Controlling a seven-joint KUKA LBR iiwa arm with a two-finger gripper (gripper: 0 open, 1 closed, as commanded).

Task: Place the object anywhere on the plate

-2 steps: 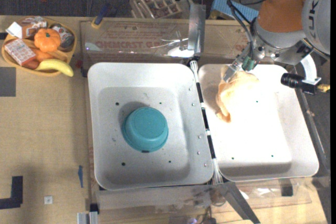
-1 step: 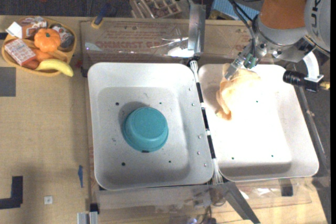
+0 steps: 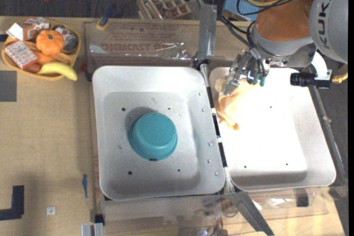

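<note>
Camera view, looking down at a slant: the gripper (image 3: 239, 75) hangs over the far-left corner of the right bin (image 3: 287, 168), and a pale orange, floppy object (image 3: 228, 103) droops from its tip against that bin's left wall. Whether the jaws are actually closed on it cannot be told. The teal plate (image 3: 154, 135) sits in the middle of the left bin (image 3: 110, 85), well apart from the object. The raised rims between the two bins lie on the way; judging from the limp hang, the object could snag there or slip loose during the carry, landing short of the plate.
</note>
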